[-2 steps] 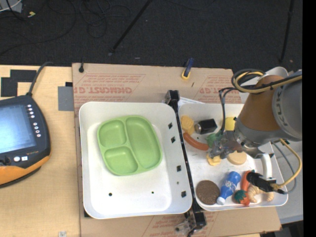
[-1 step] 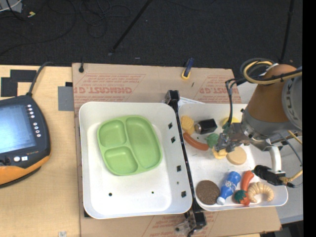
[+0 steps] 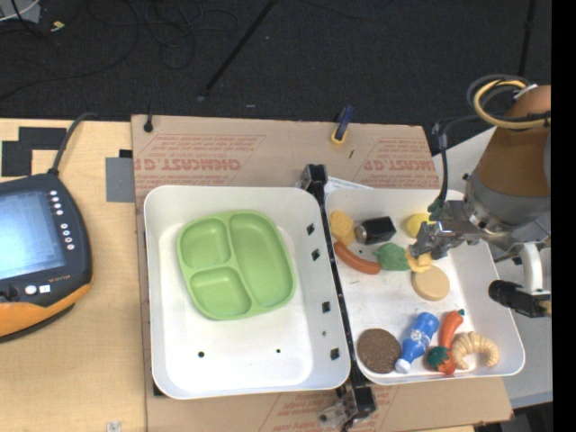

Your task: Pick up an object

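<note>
The right bin (image 3: 504, 331) holds several toy foods. Among them are a yellow piece (image 3: 415, 223), a black block (image 3: 374, 230), a green lump (image 3: 392, 257), a red sausage (image 3: 357, 260) and a tan round disc (image 3: 431, 284). Nearer the front lie a brown patty (image 3: 379, 349), a blue bottle (image 3: 415, 337), a carrot (image 3: 448, 328) and a pale shrimp (image 3: 475, 349). My gripper (image 3: 428, 241) is low inside this bin, between the yellow piece and the tan disc, right of the green lump. A small yellow bit (image 3: 420, 262) shows just below it.
The left bin (image 3: 171, 349) holds a green divided plate (image 3: 236, 265). A black divider (image 3: 328, 277) runs between the bins. A tablet-like pendant (image 3: 36, 250) lies on the bench at far left. A blue-yellow clip (image 3: 341, 126) sits on the cardboard behind the bins.
</note>
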`<state>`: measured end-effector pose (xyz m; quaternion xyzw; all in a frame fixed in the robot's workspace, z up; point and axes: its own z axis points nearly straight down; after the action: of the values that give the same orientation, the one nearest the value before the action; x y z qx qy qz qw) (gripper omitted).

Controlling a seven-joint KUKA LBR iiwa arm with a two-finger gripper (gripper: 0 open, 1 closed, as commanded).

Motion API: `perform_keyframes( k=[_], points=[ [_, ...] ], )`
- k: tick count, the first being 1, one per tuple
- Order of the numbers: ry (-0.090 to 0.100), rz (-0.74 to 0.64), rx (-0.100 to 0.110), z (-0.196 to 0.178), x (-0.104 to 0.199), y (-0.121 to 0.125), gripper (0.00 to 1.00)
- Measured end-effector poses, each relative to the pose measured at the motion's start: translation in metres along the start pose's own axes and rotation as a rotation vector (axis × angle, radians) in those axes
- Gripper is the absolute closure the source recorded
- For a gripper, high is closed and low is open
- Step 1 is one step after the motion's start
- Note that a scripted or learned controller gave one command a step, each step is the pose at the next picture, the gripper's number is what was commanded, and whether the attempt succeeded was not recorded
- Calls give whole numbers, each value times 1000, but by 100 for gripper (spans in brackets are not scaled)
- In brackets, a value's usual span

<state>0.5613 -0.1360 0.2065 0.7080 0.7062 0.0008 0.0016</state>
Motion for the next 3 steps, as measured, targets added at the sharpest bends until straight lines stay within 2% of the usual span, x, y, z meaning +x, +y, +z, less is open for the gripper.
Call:
perform_keyframes(
  k=[1, 3],
  points=[
    [1, -2, 3, -22, -2, 0, 100],
    [4, -8, 8, -34, 114, -22, 100]
  ],
)
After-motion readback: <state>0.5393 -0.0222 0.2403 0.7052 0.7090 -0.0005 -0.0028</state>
